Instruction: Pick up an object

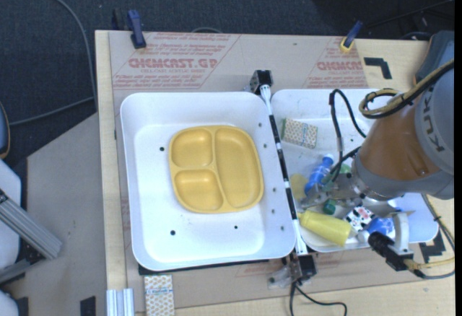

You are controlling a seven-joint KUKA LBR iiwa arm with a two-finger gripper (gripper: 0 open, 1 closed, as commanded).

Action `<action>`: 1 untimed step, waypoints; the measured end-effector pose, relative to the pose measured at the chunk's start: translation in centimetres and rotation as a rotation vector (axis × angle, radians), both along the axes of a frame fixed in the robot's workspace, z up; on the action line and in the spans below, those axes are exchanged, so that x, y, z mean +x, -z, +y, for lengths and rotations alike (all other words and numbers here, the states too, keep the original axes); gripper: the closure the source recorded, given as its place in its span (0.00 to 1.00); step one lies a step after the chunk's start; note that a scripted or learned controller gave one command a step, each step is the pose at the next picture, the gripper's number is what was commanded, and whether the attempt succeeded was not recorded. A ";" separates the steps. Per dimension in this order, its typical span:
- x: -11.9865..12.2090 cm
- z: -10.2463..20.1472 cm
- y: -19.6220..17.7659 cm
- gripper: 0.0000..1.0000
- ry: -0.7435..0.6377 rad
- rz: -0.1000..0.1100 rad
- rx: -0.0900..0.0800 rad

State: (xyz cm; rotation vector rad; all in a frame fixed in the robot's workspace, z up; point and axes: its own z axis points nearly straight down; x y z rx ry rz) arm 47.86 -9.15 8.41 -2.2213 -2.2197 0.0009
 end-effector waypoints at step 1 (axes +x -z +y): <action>0.1 0.0 -1.0 1.00 0.001 -0.002 0.000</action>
